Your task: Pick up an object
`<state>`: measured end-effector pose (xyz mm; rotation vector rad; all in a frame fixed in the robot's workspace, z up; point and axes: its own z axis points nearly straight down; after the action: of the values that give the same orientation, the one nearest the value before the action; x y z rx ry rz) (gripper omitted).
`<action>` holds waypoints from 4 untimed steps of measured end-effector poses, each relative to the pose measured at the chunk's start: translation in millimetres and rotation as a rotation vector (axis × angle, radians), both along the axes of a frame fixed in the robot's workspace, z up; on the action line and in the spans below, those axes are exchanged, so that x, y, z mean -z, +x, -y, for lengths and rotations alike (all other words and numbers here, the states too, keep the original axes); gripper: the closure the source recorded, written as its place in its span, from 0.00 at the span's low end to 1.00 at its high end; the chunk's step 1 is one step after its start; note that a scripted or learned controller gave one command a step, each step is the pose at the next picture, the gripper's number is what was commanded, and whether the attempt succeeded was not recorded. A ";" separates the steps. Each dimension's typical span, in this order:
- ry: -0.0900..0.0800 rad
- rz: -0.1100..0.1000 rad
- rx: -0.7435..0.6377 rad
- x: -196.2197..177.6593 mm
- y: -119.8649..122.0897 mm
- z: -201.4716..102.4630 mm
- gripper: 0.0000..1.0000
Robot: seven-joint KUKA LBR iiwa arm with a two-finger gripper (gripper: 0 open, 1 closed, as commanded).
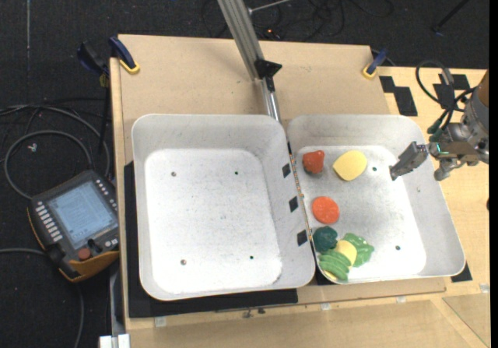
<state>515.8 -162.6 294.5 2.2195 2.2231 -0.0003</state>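
Nearest, in the right bin [436, 261], a green toy cluster [342, 251] sits at the front-left corner; behind it an orange piece [325, 209], then a red piece [313, 161] beside a yellow one [351, 165]. Gripper [424, 163] over the bin's right rim, fingers spread, nothing between them.

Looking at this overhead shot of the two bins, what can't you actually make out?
- Arm: cut off by the camera view's right edge, so just the wrist end shows.
- Gripper: small and dark over the right bin; whether its jaws are open or shut is unclear.
- Green items in the bin's near corner: heaped together and overlapping, so their count and shapes are unclear.
- Handheld screen beside the bench: too small to read.
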 end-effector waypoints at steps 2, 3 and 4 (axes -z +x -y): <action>0.001 -0.004 0.001 43.3 0.6 -3.6 0.00; 0.002 -0.006 0.002 104.3 7.3 -6.7 0.00; 0.002 -0.006 0.002 166.0 10.3 -13.7 0.00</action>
<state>526.0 -148.9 128.5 2.2259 2.2254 -0.0050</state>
